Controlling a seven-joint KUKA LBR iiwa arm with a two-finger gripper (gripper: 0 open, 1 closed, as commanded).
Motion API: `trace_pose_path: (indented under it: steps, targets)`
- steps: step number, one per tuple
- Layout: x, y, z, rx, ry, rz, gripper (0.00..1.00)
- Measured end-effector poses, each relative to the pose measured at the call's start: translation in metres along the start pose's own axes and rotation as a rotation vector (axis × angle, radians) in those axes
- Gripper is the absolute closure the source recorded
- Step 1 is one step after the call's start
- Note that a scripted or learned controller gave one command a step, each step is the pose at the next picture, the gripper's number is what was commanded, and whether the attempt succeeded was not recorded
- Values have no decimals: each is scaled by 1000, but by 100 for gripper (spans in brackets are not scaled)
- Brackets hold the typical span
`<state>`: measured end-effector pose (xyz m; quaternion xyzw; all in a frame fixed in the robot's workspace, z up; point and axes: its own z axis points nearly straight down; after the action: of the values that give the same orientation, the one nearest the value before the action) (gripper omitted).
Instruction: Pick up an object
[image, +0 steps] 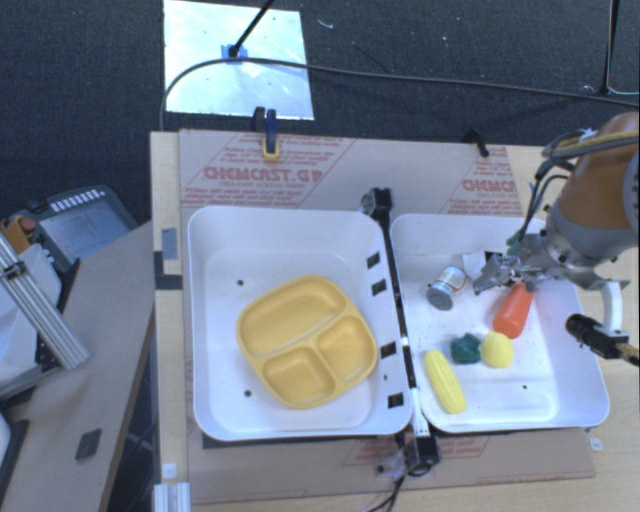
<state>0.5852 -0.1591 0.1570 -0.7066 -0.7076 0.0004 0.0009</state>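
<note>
- Gripper (503, 272) hangs low over the right bin (575, 415), just above the upper end of the orange carrot (512, 310); how far its claw is spread I cannot tell from here, and nothing shows clearly held in it.
- Carrot lies tilted on the bin floor, near the bin's middle.
- Left of the carrot sits a small silver can (446, 284) on its side.
- Below the carrot lie a yellow lemon (497, 350), a dark green piece (465, 348) touching it, and a yellow corn cob (445, 380).
- Further left, the other bin (215, 235) holds a yellow divided tray (305, 340).
</note>
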Motion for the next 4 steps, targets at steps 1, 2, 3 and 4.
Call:
trace_pose_path:
  steps: [1,2,3,4]
  targets:
    - [-2,-4,40,-14,-4,-2,0]
    - [-2,-5,31,-8,-3,-1,100]
    - [-8,-12,-20,-8,-3,2,100]
    - [-5,-12,-65,-8,-2,-2,100]
